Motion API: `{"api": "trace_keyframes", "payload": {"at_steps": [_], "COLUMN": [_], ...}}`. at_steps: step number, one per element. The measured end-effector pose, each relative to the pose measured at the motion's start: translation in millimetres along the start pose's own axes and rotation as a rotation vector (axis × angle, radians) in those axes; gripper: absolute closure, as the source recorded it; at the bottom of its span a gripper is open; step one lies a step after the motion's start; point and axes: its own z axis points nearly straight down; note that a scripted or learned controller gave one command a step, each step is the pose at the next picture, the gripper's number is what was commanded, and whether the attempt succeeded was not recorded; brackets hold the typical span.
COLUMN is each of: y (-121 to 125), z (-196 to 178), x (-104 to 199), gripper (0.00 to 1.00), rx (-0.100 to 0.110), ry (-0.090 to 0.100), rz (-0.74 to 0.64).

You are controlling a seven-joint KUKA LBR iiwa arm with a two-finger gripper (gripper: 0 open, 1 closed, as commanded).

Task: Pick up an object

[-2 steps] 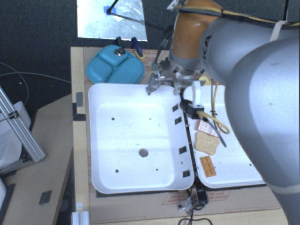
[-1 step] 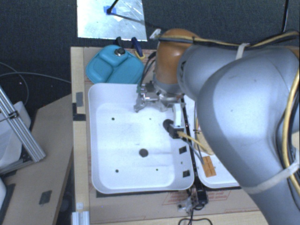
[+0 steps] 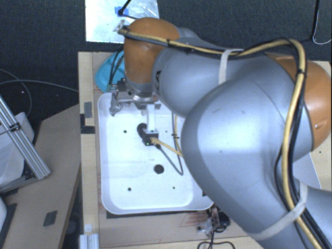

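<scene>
The grey arm (image 3: 244, 123), smooth and rounded with an orange band, overhangs 1 shallow, glossy white bin (image 3: 111, 191). Its gripper (image 3: 122, 100) hangs at the bin's far left corner. I cannot tell whether it is open or closed, and no grasp is visible, so the pick looks undone. A crumpled blue thing (image 3: 108, 69) lies just beyond that corner, and a small dark disc (image 3: 159, 169) sits flat on the bin floor.

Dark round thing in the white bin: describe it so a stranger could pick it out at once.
Find the white bin left of the big grey arm. Near the middle of its floor, slightly toward the near edge, lies the dark round thing. It is clearly bigger than the tiny dark specks scattered around it.
</scene>
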Motion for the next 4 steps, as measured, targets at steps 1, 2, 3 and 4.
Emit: {"api": "trace_keyframes", "payload": {"at_steps": [1, 2, 3, 4], "y": [0, 0, 1, -18], "z": [28, 27, 16, -195], "x": [1, 1, 1, 3], "gripper": [0.0, 0.0, 1.0, 1.0], "rx": [0.007, 0.007, 0.004, -0.011], "ry": [-0.004, -0.004, -0.004, 0.004], "rz": [0.009, 0.006, 0.005, 0.008]}}
